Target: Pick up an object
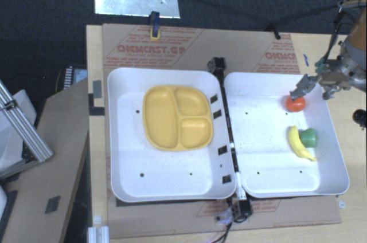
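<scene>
The arm comes in from the right and most of it is cut off by the edge of the view; I see only a piece of the orange band and the grey wrist. The gripper (312, 87) hangs over the far right part of the right bin (269, 179). One finger (301, 87) slants down to the left and its tip is just above, maybe touching, an orange-red round object (295, 103). A second finger shows further right, well away from the first one, so the jaws stand wide open and nothing is between them. If the fingertip really touches the round object, I cannot tell, because the tip covers its upper edge.

The orange-red object lies in the right bin near the far right corner. It looks round, so I see no clear long axis; what kind of thing it is, I cannot make out.

Nearer to me in the same bin lies a yellow banana (299, 144). Its long axis goes from the far left to the near right, a little curved, with one end pointing to the near right corner. A small green object (309, 136) sits just beside it on the right, touching it; its shape is blurred.

In the left bin (132, 179) a yellow tray (160, 121) with three compartments lies flat near the middle.
</scene>
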